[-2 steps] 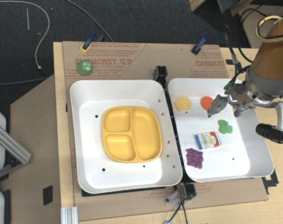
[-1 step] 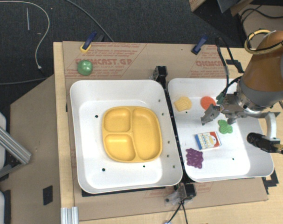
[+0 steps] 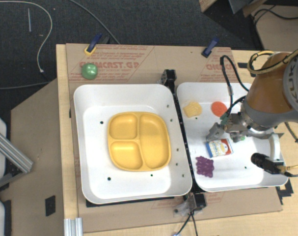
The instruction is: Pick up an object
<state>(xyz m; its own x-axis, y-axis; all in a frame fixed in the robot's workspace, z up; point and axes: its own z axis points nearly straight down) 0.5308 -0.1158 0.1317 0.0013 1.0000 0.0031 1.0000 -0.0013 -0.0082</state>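
The gripper [image 3: 222, 132] hangs low inside the right bin [image 3: 266, 178], just above the upper edge of a small white, blue and red packet [image 3: 219, 148]. Whether anything is clamped there cannot be told from this slanted view. The grey arm [image 3: 266, 100] with its orange band reaches in from the right and covers much of that bin's upper right part.

3 other things lie around the gripper in the right bin: a pale yellow piece [image 3: 192, 109] up and to the left, near the inner wall; an orange-red round object [image 3: 218, 108] just above, close to the arm; and a purple grape cluster [image 3: 204, 165] below the packet, toward the bin's lower left. The bare floor of this bin lies mainly along its lower edge, to the right of the grapes.

The left bin [image 3: 90, 132] holds a yellow divided plate [image 3: 139, 140] with 3 compartments, set near its middle, with white floor showing on all sides.

Outside the bins, a green ball [image 3: 90, 71] rests on the tabletop [image 3: 129, 65] near the back left corner, beside a blue and yellow clamp [image 3: 94, 44].
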